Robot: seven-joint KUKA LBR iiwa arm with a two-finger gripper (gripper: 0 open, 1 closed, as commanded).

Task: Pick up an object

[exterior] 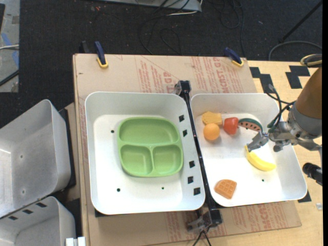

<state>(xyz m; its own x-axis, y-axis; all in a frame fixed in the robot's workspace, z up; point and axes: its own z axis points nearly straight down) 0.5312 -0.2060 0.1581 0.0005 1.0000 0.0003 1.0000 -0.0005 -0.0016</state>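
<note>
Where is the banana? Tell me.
The banana lies in the right bin, toward its right side, just below the gripper and up-right of the waffle.

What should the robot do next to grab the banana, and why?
Probably lower the end effector a little, straight onto the banana. It sits just above the banana's upper end in the right bin, and nothing shows between its fingers. The watermelon slice and the tomato lie close by, so a short drop seems safer than a sideways move.
</note>
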